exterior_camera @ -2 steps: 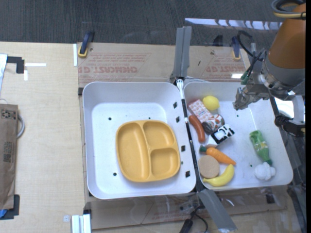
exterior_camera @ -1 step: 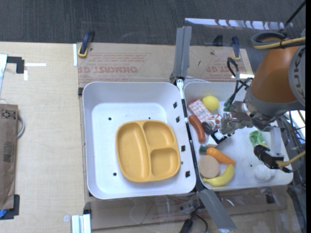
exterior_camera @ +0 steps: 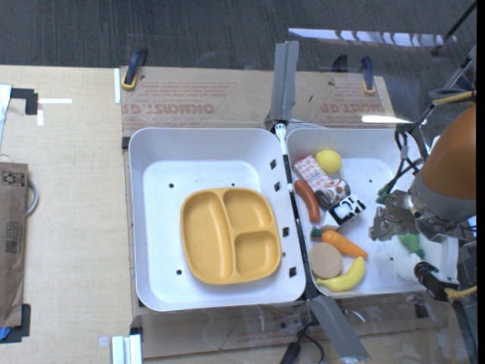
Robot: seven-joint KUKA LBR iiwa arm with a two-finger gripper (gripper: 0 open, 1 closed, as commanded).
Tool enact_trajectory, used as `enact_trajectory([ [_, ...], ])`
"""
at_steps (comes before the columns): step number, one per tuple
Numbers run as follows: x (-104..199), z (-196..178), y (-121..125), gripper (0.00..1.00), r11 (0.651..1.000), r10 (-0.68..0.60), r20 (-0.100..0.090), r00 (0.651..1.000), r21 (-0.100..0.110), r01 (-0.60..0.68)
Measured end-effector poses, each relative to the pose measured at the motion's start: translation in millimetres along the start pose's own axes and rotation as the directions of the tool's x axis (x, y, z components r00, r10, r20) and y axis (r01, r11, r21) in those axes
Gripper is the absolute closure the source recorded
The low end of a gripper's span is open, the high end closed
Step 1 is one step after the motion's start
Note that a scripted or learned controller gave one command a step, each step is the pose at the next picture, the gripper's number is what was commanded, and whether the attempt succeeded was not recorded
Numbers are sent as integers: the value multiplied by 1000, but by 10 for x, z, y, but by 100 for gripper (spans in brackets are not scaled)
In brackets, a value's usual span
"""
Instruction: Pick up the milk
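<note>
The milk is a small carton with black and white cow patches, lying in the middle of the right bin. My gripper hangs over the right part of that bin, a short way right of the milk and slightly nearer the front, apart from it. The arm's orange band and grey wrist hide the bin's right wall.
Around the milk lie a pink-red box, a yellow lemon, a sausage, a carrot, a round biscuit and a banana. Below the gripper are a green piece and a white piece. The left bin holds a yellow divided plate.
</note>
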State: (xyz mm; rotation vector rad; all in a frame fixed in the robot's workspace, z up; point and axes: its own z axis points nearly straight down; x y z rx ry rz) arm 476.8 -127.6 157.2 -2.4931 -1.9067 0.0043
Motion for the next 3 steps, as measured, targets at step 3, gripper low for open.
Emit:
enact_trajectory([
  [3,599,-774,606,100,990,140,1,990,-2,-140],
])
